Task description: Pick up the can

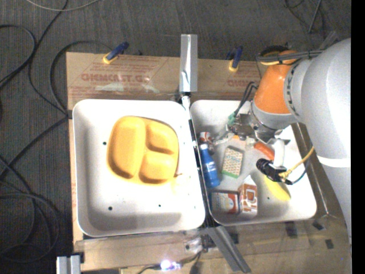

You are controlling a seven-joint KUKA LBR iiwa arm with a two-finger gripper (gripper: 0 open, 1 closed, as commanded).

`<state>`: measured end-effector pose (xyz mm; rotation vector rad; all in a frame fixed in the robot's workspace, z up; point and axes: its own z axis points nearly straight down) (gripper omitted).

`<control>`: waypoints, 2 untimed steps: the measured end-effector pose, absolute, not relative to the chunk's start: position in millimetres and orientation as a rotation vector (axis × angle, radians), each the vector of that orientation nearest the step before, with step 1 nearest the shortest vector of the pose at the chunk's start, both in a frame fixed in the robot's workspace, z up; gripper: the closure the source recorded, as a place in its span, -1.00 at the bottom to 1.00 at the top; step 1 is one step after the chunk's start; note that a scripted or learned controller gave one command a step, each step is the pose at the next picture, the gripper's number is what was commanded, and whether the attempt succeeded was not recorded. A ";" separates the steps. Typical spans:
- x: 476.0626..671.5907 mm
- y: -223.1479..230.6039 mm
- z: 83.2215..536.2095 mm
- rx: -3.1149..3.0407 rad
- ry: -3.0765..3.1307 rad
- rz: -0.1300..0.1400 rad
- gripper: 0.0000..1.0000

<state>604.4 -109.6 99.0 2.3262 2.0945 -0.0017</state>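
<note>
Looking down on the counter, we take the can (224, 201) to be the red-and-white labelled item lying on its side in the right bin (305, 210), close to the near wall. It touches a similar red-and-white carton (248, 198) on its right. The picture is soft, so that ID is our best guess and not certain. A blue bottle (209, 168) lies just above it, a green-patterned packet (232, 161) sits further in, and a banana (279, 190) lies to the right. The left bin (85, 210) holds a yellow divided tray (142, 149).

The gripper (242, 127) sits low in the far part of the right bin, under the orange band. It is well apart from the can and nothing is visibly held. The wrist hides the tip, so we cannot tell if it is apart or together.

Handling judgement: we expect a rigid metal wall, light if empty and moderately heavy if full. The smooth label is slippery, and lying down the can will likely roll if nudged. The best hold is probably across the round body at mid-length, with the jaws square to its long axis. There is little room on the carton side and by the bin wall, so a bump or a double pick is a risk.
</note>
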 end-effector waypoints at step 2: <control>584.3 -40.2 183.1 2.066 2.367 -0.003 1.00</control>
